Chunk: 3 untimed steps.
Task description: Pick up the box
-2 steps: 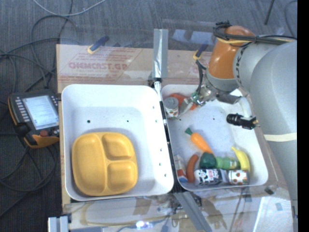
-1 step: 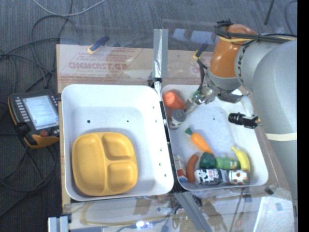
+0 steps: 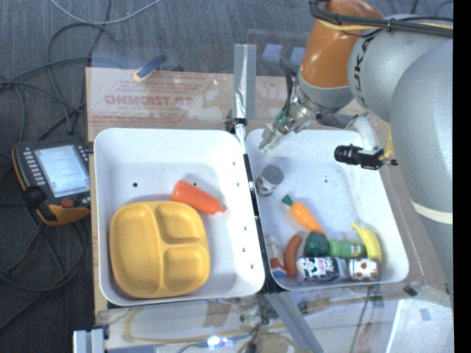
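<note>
At the right bin's (image 3: pixel 383 197) far left corner the end effector (image 3: pixel 266 140) hovers, fingers spread, nothing between them; the box (image 3: pixel 319 268) lies against the near wall, beside a can (image 3: pixel 363 268).

Dark grey carpet floor (image 3: pixel 184 28) above and to the left; black cables (image 3: pixel 44 79) looping across it, one pale cable (image 3: pixel 118 17) curving near the top; tan cardboard sheet (image 3: pixel 162 101) with faded red lettering lying flat on the desk (image 3: pixel 243 326), a blue and yellow item (image 3: pixel 149 67) at its upper edge; teach pendant (image 3: pixel 51 182) with lit screen and orange trim at the left; even, soft light, faint shadows.
</note>
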{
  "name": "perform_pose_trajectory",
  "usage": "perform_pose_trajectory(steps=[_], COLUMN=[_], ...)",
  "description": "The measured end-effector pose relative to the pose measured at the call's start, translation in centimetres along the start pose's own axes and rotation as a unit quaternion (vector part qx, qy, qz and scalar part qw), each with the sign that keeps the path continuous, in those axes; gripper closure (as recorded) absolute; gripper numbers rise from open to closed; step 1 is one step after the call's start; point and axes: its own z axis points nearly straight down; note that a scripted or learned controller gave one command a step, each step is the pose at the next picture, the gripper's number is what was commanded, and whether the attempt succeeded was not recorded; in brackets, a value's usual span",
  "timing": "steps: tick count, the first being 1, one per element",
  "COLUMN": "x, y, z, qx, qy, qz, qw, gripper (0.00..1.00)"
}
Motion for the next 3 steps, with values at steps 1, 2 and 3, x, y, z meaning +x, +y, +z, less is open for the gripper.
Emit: perform_pose_trajectory(steps=[1,2,3], x=[-0.4,-3.3,2.6], y=[-6.4,-8.9,-10.2], z=[0.1,-13.1,-1.3], qx=[0.001,0.002,0.003], qy=[0.001,-0.001,0.002], qz=[0.03,0.301,0.354], qw=[0.9996,0.9536,0.9352], gripper=[1.0,1.0,1.0])
